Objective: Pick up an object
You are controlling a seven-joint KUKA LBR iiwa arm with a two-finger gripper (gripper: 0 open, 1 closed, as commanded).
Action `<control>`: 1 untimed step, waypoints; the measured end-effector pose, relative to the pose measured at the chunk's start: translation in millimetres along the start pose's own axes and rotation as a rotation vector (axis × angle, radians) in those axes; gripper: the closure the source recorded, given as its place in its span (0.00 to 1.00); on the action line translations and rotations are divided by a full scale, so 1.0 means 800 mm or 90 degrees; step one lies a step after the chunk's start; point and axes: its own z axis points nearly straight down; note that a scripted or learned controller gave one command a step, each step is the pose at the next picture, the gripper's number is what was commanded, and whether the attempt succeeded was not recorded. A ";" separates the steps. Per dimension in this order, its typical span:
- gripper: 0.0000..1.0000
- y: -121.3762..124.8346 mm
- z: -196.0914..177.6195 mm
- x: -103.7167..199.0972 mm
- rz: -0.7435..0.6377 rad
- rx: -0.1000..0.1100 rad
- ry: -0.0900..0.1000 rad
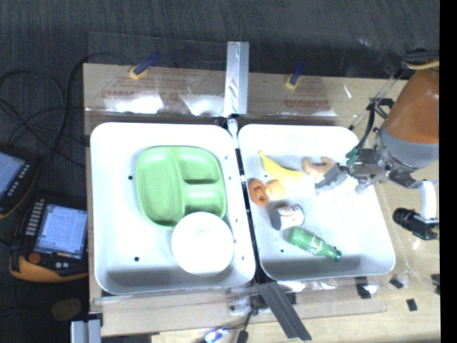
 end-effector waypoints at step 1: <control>0.00 0.123 0.020 0.038 -0.068 0.000 -0.002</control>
